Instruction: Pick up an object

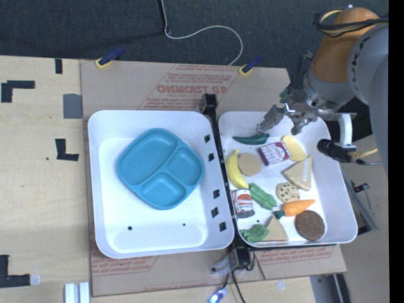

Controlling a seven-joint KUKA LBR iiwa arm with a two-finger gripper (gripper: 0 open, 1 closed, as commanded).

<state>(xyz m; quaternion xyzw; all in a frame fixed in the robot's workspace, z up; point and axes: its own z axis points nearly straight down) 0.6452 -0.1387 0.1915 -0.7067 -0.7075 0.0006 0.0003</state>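
From the camera above the bench, I judge I am in the approach: my gripper (282,120) hangs over the far edge of the right bin (346,197), and nothing sits between my fingers (271,120). They stand spread apart, one reaching toward the bin's divider side, the other (297,124) toward the outer side.

Taking the green chili pepper (251,138) as my landmark: it lies just nearside of my nearer finger, close under it but not between the two. Just beyond the pepper toward the outer wall lie a small red packet (273,153) and a yellow piece (293,147). On the pepper's near side sit a banana (235,169) and a tan round (249,164).

The pepper looks the nearest candidate. My next move, I reckon, calls for shifting a little so the pepper sits between the fingers, descending, then closing across its thin body without nudging the packet.
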